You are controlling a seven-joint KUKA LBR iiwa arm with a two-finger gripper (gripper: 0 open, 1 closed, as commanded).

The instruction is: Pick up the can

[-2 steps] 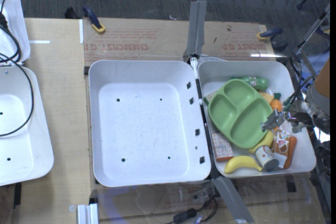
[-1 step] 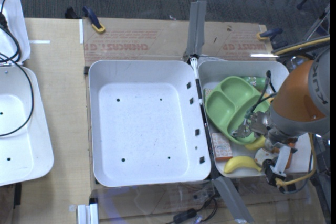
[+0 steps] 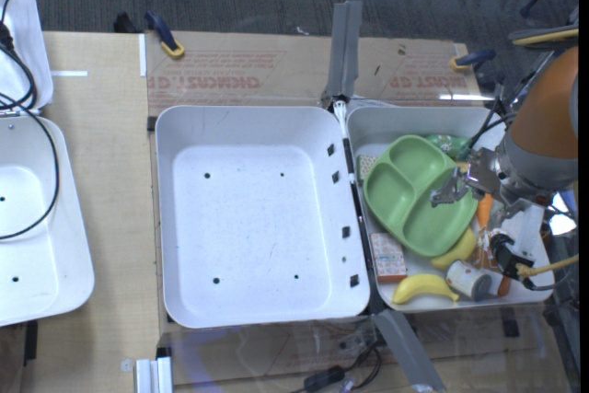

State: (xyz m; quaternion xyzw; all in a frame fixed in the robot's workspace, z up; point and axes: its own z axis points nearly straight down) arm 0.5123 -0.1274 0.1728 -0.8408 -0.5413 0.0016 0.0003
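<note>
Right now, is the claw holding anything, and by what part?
Cannot be told. The claw sits over the green divided plate in the right bin, and no object shows between its tips. The can lies apart from it, near the banana.

Shallow white plastic bin (image 3: 184,198), well to the left of the gripper (image 3: 448,191): smooth, faintly speckled, slight sheen at the rim. Divided green plastic plate (image 3: 409,189), beneath the gripper: smooth, satin. Yellow banana (image 3: 423,289), below the gripper: smooth, glossy skin, plastic-looking. Small cylindrical can (image 3: 471,280) with pale end, just right of the banana: smooth, light sheen. Brown surface (image 3: 110,106), far left of the gripper: matt, cardboard-like with red print. Gripper: bare grey metal, dull shine.
</note>
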